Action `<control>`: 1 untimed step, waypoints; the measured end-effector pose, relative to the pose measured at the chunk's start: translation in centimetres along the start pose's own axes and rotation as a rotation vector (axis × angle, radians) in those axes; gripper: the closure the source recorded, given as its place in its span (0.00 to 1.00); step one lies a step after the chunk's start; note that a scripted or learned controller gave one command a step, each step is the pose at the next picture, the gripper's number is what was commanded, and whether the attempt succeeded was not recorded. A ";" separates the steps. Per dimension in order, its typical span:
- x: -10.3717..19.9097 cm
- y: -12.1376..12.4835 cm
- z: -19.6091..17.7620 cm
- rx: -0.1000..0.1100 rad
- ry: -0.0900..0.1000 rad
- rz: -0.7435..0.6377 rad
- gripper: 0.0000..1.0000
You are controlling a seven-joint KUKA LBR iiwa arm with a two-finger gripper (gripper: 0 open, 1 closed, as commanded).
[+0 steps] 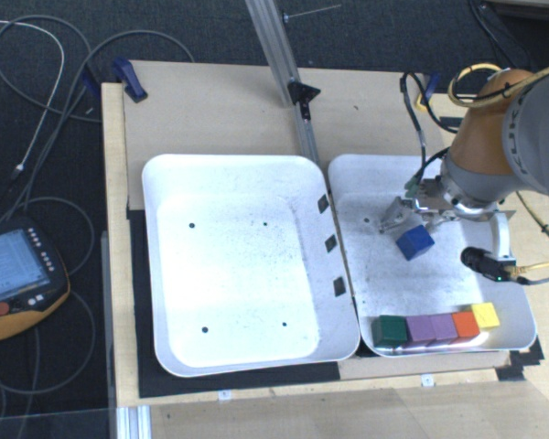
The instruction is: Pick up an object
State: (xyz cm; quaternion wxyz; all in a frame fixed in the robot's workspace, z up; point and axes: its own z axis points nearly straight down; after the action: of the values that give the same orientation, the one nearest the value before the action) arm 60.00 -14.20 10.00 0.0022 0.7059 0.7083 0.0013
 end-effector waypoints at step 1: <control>1.5 -4.0 0.0 0.010 0.004 0.004 0.00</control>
State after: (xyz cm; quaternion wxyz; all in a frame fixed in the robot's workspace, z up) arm 56.00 -12.73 9.94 -0.0028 0.7072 0.7070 -0.0010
